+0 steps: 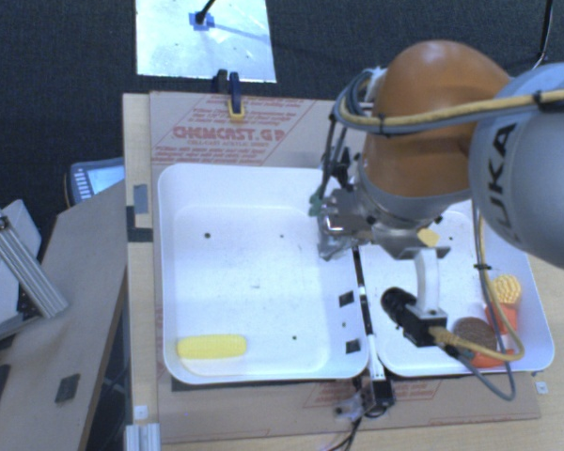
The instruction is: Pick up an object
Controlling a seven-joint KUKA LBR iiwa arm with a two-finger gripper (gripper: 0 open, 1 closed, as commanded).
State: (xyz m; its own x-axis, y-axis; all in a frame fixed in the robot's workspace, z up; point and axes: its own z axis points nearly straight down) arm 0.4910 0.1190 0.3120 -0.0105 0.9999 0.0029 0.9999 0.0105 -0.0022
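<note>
Camera view: arm (432, 130) hangs over the seam between left bin (169, 252) and right bin (536, 341). Claw (357, 238) sits under the wrist, can't tell if wide or narrow. Yellow oblong piece (211, 347) lies front-left in the left bin; brown disc (472, 330) and orange piece (504, 318) lie front-right in the right bin.

Dark carpet (56, 64) surrounds a tan bench (85, 299) and silvery sheet (202, 26).
</note>
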